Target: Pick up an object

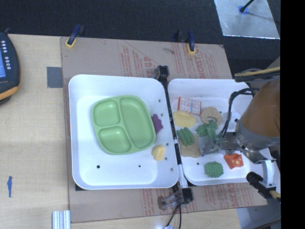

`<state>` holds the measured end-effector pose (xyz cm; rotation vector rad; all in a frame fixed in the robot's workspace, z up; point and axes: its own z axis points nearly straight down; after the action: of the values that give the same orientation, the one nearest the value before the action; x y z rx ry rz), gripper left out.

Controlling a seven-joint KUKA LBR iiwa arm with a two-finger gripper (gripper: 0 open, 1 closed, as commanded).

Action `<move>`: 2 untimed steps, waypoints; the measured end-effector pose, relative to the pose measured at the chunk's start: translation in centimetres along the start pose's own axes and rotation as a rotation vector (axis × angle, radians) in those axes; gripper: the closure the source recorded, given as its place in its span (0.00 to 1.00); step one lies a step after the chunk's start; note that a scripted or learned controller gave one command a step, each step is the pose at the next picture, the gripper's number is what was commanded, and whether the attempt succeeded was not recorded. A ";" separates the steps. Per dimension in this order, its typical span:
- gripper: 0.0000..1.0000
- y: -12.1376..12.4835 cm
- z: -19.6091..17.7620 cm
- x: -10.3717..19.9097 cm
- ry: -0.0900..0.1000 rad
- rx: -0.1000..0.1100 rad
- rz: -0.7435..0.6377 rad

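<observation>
- The pincer sits low in the right bin, among a cluster of small toy foods near the bin's centre.
- The nearest candidate for pickup is the dark green leafy toy, which lies directly at the pincer tip, on its upper side in the camera view. Contact cannot be confirmed.
- A ridged green piece lies just to the left of the pincer, its long axis running up and down the view at a slight tilt.
- A tan flat piece lies below the ridged piece, beside the pincer.
- A round green bumpy toy and a red toy lie near the bin's lower edge, below the pincer and apart from it.
- A yellow piece, a red-and-white packet and a beige round piece lie further up the bin.
- The opening of the pincer cannot be determined: its tip blends with the dark leafy toy. No object is seen held.
- The left bin carries a green divided plate, a purple toy and a yellow toy, all well apart from the pincer.
- Judgement: the coming move depends on the leafy toy lying at the tip; any lift should be checked for an actual hold.
</observation>
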<state>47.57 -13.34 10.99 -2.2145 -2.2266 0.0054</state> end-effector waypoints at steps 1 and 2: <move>0.00 4.2 -8.4 -1.3 -0.001 -0.011 0.001; 0.00 7.1 2.1 -0.1 0.002 -0.002 -0.001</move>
<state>54.65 -13.43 8.83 -2.2135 -2.2276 0.0008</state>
